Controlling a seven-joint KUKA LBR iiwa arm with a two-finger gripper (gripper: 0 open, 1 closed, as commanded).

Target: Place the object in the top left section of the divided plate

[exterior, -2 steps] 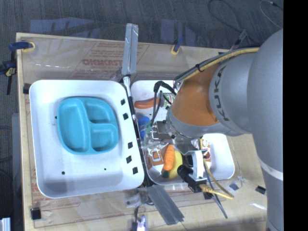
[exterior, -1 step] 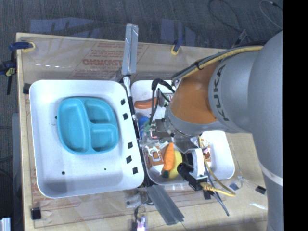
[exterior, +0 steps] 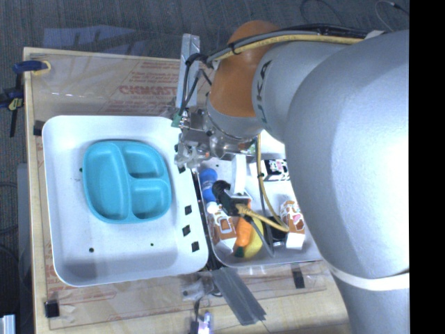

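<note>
- The divided plate (exterior: 127, 181), light blue with three sections, lies flat in the left white bin (exterior: 62, 249), a little left of that bin's middle. One long section runs down its left side and two smaller ones sit on its right.
- Which object is meant for the plate I cannot tell; the loose things all lie in the right white bin (exterior: 229, 259), well apart from the plate.
- The gripper (exterior: 189, 152) hangs over the seam between the two bins, just right of the plate. Whether it is open or closed cannot be made out from here, and nothing is seen in its hold.
- The grey arm (exterior: 334, 138) with its orange band (exterior: 236, 68) covers much of the right bin.
- The bench top (exterior: 104, 75) is pale board under clear sheet with faint red print. The floor (exterior: 104, 5) around it is dark grey.
- A blue-handled clamp (exterior: 28, 67) grips the bench's far left corner.
- Count: two white bins, one plate, one arm.
- In the right bin: a blue item (exterior: 206, 183), an orange piece (exterior: 243, 234), something yellow (exterior: 254, 245), and small printed packets (exterior: 292, 214); their exact number is unclear.
</note>
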